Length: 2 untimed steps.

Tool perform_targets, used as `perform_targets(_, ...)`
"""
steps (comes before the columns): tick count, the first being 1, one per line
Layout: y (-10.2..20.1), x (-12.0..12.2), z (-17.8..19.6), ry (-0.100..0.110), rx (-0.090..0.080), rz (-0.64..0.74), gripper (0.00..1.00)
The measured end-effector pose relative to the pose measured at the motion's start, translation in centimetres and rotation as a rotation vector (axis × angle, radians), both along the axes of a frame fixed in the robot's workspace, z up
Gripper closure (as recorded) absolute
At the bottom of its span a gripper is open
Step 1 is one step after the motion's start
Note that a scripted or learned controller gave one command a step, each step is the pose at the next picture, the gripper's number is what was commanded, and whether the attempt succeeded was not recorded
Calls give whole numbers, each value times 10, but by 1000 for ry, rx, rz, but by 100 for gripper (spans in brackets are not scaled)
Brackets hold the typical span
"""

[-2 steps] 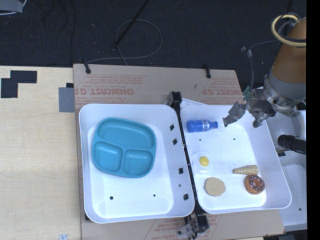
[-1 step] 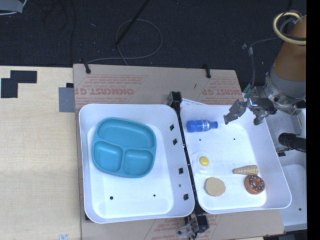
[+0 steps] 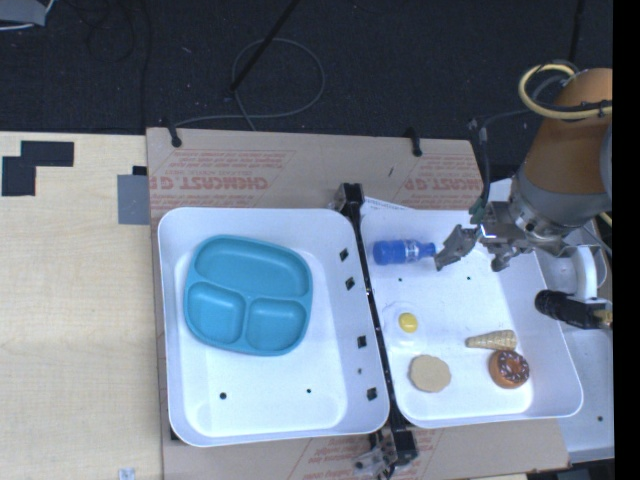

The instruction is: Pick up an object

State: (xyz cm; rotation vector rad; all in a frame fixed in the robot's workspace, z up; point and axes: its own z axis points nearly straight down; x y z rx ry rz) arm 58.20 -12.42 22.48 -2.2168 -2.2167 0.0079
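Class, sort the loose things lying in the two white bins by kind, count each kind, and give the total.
Divided plates: 1, the blue plate in the left bin.
Bottles: 1, the blue bottle.
Toy foods: 4, the yellow piece, the tan cookie, the ice-cream cone, the donut, all in the right bin.
Total: 6

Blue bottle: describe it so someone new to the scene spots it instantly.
Look in the right bin, at its far end near the divider between the two bins. The blue bottle lies there on its side, just left of the claw. It is the one blue thing in that bin; the rest are small tan, yellow and brown foods.
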Motion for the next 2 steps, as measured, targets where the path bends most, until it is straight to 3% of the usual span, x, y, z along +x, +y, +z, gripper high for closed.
perform_targets(2,-9,-3,-94,-1,0,0,0)
